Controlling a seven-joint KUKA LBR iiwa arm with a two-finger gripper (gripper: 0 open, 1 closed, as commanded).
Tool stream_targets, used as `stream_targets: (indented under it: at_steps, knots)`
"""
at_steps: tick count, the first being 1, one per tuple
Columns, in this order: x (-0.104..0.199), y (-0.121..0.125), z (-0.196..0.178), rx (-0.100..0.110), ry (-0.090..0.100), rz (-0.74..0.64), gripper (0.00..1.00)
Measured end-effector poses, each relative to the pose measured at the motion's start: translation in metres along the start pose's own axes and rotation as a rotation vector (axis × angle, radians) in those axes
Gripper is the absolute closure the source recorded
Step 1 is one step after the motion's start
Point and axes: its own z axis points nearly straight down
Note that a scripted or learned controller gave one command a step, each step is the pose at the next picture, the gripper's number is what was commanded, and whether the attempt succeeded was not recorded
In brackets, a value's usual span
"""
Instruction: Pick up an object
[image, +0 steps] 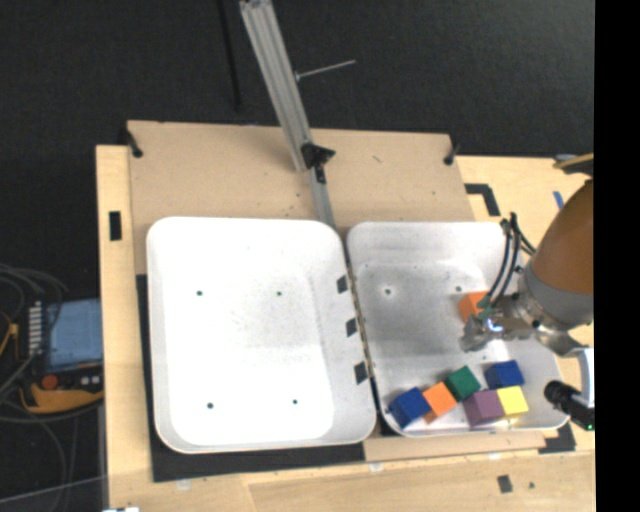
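Reaching in from the right, the grey arm with its orange band was held low over the right-hand shallow white bin, and its two-finger gripper was seen near that bin's right wall. Whether anything was clamped could not be told, since the tip was small and blurred. A small orange block was seen just beside the gripper, touching or nearly touching it on the far side, and it could not be settled whether that block was gripped or merely lying next to the tool.

Along the bin's near edge a loose cluster of cubes was laid: a blue cube, an orange cube, a green cube, a purple cube, a yellow cube and a second blue cube. The left-hand white bin was set alongside, apart from the arm.

The step in hand was judged to be the approach or the grasp itself on the small orange block. For the next move, a firm closure about that block would be called for, followed by a straight lift clear of the bin floor, with care taken that the nearby cluster was not disturbed.
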Motion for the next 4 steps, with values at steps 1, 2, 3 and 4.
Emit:
stream_targets:
  at_steps: [1,2,3,4]
  knots:
    - [-0.001,0.003,-0.051,-0.001,0.0,-0.001,1.0]
    - [0.051,0.024,-0.062,0.003,0.003,-0.006,1.0]
    - [0.099,0.047,-0.073,0.003,0.003,-0.005,1.0]
    - [0.149,0.076,-0.063,0.005,0.002,-0.004,1.0]
